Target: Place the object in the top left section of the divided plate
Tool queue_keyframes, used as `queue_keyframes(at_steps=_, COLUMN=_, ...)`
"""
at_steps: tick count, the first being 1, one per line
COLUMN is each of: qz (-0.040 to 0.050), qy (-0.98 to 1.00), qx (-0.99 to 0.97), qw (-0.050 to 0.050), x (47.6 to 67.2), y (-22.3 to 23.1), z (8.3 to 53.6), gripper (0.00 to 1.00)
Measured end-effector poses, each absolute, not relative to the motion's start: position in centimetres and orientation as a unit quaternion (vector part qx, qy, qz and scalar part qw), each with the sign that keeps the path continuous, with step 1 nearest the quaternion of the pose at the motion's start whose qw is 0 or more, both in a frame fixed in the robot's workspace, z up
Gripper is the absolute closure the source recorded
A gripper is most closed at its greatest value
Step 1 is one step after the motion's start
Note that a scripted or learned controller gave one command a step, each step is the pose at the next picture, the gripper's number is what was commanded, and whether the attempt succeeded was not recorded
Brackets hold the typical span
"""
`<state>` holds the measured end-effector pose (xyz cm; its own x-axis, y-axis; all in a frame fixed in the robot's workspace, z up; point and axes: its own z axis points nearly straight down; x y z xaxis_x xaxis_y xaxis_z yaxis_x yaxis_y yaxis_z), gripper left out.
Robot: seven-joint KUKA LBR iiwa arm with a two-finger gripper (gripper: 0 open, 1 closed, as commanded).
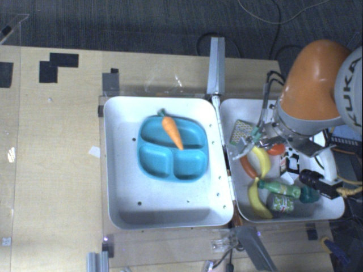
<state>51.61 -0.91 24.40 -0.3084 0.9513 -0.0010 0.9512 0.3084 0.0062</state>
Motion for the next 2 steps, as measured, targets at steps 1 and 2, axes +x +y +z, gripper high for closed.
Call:
queue_keyframes(at_steps=1, qz=0.0019, qy=0.662, qx=0.749, qw=0.001, x=48.8, y=1.7, z=26.7, gripper=0.00)
queue_keyframes(at_steps=2, qz=0.0024, qy=0.599, qx=0.801, qw=0.001, x=48.7, y=3.3, z=42.8, gripper=0.00)
